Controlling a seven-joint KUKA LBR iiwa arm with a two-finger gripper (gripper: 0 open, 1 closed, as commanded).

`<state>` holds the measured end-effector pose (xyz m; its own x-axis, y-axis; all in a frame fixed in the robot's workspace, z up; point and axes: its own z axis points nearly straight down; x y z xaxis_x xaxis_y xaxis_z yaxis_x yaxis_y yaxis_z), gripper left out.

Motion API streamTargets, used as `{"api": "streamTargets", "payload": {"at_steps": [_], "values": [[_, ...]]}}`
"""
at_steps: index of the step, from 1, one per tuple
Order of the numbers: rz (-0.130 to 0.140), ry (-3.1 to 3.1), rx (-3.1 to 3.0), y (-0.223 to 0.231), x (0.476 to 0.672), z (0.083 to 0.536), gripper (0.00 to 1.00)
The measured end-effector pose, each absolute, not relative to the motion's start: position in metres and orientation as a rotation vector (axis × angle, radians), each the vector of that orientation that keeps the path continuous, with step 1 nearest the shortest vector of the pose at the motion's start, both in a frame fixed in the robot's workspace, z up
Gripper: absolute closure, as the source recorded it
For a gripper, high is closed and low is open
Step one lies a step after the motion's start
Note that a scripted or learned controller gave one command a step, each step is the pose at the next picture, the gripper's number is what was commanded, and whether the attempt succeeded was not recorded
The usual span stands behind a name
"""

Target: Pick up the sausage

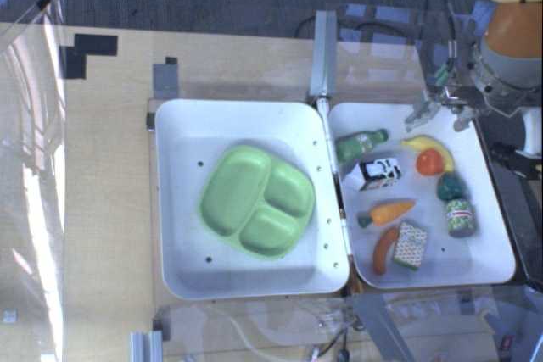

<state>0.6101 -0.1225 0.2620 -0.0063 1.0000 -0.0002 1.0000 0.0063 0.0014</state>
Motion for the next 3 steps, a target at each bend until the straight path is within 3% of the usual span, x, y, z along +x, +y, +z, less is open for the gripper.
{"api": "streamTargets", "payload": {"at_steps": [1,2,3], "values": [[0.000,2.286,2.156,-0.135,0.535,0.159,0.00],[0.007,2.295,2.137,-0.163,0.592,0.130,0.00],[0.022,2.338,2.067,-0.157,0.592,0.115,0.00]]}}
